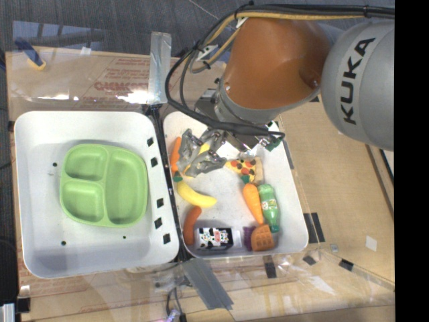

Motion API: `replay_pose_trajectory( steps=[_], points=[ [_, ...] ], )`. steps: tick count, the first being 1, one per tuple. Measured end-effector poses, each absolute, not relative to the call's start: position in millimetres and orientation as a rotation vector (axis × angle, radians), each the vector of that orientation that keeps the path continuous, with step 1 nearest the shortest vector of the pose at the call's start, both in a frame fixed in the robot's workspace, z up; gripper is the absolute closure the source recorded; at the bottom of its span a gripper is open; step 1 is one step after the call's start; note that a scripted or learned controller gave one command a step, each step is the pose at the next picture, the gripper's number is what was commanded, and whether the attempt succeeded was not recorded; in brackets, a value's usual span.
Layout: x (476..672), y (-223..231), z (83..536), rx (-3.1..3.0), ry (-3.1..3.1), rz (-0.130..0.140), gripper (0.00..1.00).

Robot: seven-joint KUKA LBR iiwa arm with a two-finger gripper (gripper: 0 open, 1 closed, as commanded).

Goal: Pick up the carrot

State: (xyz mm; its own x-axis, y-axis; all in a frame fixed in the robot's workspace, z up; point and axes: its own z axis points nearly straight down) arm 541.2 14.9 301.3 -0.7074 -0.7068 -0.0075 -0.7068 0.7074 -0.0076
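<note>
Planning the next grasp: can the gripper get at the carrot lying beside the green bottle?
Probably yes. The carrot lies uncovered in the right bin, top exposed, with the gripper hovering nearby to its left. The green bottle lies tight against one side, which may crowd a finger.

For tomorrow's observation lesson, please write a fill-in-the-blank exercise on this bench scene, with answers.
1. The green sectioned plastic plate lies in the ___ white bin.
2. The orange toy carrot lies directly beside a ___ bottle.
3. The yellow toy banana lies in the ___ white bin.
4. The claw hangs over the ___ bin.

Answers: left; green; right; right
</note>
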Motion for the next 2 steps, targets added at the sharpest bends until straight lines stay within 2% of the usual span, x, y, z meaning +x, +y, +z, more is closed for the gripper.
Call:
replay_pose_trajectory(
  steps=[1,2],
  points=[
    [562.0,0.8,225.5,-1.111,2.942,0.004,1.0],
    [622.2,-5.7,200.4,-1.146,2.925,0.001,1.0]
  ],
)
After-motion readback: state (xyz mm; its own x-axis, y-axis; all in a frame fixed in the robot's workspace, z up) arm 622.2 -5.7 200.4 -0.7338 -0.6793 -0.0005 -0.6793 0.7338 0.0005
